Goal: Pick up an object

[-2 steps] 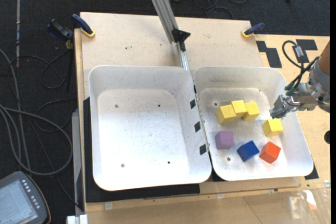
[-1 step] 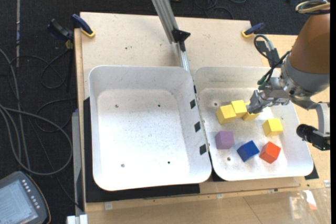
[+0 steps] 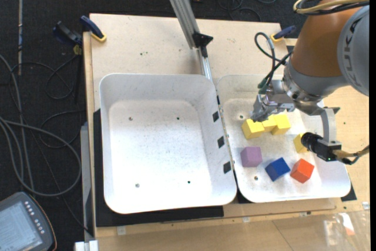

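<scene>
Overhead slanted view of counter (image 3: 147, 38) w/ two shallow white bins side by side. Arm, grey w/ orange band, enters from view's right and hangs over the right bin (image 3: 346, 188); tool (image 3: 262, 110) sits low over that bin's upper-middle area, directly above the yellow block (image 3: 265, 124), an elongated stepped piece lying flat just below the tool tip. Tool's state cannot be told, since wrist and cabling cover it. Purple cube (image 3: 251, 156) lies below the tool, near the bin's inner wall; blue cube (image 3: 277, 168) and orange cube (image 3: 302, 171) lie further below and to the right of it, close together. Left bin (image 3: 111, 91) lies well to the tool's left. Diagonal metal rail (image 3: 179, 0) crosses the counter above-left of the tool.
</scene>
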Controlling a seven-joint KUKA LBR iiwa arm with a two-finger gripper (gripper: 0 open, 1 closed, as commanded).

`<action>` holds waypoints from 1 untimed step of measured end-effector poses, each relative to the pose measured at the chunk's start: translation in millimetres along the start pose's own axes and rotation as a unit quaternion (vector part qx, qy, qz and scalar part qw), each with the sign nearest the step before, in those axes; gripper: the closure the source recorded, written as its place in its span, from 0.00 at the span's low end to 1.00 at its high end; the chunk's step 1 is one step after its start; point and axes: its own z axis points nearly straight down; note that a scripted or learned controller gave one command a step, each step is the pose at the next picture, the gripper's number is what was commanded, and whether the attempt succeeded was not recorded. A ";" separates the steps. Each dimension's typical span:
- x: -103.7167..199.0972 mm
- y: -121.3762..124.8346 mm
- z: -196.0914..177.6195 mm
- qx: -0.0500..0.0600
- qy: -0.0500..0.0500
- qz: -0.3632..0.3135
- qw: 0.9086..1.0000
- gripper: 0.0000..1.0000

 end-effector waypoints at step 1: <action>47.1 18.6 -5.1 -0.001 0.000 0.000 1.000 1.00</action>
